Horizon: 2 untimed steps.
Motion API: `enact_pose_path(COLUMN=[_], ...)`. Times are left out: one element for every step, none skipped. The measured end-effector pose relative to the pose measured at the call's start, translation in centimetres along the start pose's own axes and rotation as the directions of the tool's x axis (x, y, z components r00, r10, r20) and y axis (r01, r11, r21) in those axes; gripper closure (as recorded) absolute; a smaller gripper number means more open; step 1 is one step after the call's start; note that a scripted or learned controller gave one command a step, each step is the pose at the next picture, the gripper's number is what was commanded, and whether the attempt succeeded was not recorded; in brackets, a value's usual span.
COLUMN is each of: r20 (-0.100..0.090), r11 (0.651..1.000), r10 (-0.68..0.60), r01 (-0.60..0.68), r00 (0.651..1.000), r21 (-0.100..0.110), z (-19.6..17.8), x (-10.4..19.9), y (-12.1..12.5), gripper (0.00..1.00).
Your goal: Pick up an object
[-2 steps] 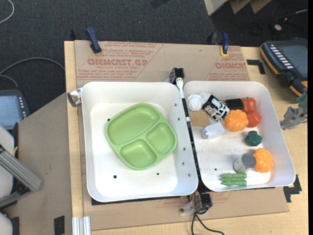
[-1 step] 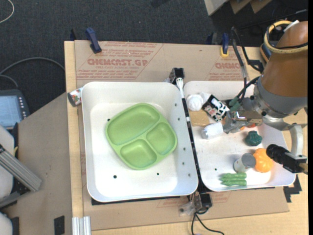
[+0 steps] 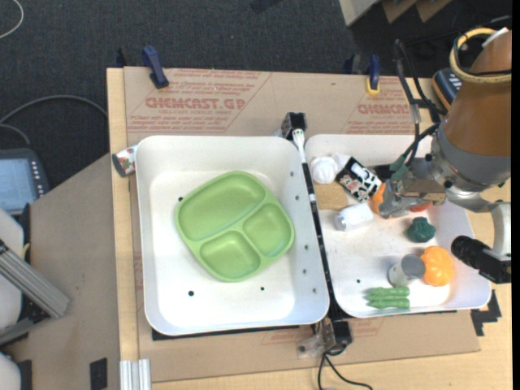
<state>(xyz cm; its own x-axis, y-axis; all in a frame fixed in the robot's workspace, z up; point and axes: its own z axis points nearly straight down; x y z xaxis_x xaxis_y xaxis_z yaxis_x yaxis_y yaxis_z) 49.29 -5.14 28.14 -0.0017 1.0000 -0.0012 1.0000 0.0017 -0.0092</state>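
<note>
Resting on brown board (image 3: 244,96) (dark carpet (image 3: 162,15) around) — bins; gripper (image 3: 390,201) state unreadable.

A brown board bench (image 3: 244,96) printed with red lettering fills the middle of the frame; two blue clamps (image 3: 154,65) grip its upper edge; on it lie two shallow white bins side by side, the left bin (image 3: 162,299) at centre, the right bin (image 3: 357,299) toward the right; a small silvery object (image 3: 123,162) rests just beside the left bin's upper left corner.
</note>
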Motion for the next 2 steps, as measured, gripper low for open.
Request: enact_pose_path(r20=[0.0,-0.002], r11=[1.0,1.0], r10=[0.013,-0.009], r01=[-0.013,0.009], r00=[1.0,1.0], r21=[0.003,-0.009], z=[5.4,2.4], x=[-10.9,1.6], y=[-1.6,-0.3], gripper=[1.0,1.0])
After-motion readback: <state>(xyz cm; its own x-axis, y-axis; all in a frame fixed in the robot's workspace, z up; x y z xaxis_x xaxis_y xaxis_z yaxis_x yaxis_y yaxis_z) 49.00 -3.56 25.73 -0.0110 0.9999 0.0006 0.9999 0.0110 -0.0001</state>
